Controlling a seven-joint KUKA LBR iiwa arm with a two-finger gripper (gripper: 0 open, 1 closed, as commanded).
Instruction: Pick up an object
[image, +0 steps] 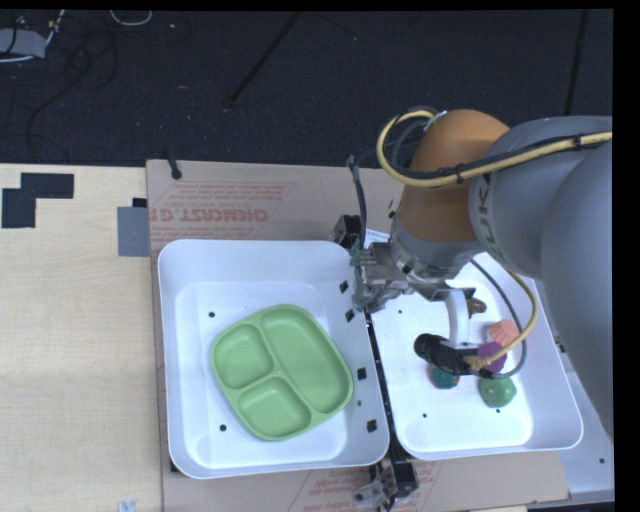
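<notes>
- Left bin (192, 300): shallow, white, on the left half of the bench. It holds one item.
- Green divided plate (282, 372): three compartments, lying flat and skewed in the left bin, its right edge near the bin's right wall. Wide and low, so judged a poor fit for a two-finger grasp.
- Gripper (372, 284): hangs over the seam between the two bins, towards the far side. Whether it is released or clenched cannot be told from here; nothing is visibly held.
- Right bin (450, 428): shallow, white, partly covered by the arm.
- Dark teal piece (443, 378): small, in the middle of the right bin, right of the gripper and nearer.
- Purple piece (490, 351) and orange piece (504, 332): small, close together, shapes unclear.
- Green lump (497, 391): rounded, just right of the teal piece; the likeliest pick.
- Task status: judged not yet done; every candidate lies in a bin, apart from the gripper.
- Risks: descending where it hangs would strike the bin walls at the seam. The small pieces are crowded, so a descent there may nudge neighbours or trap two. The rounded lump may squirt out of an off-centre pinch.
</notes>
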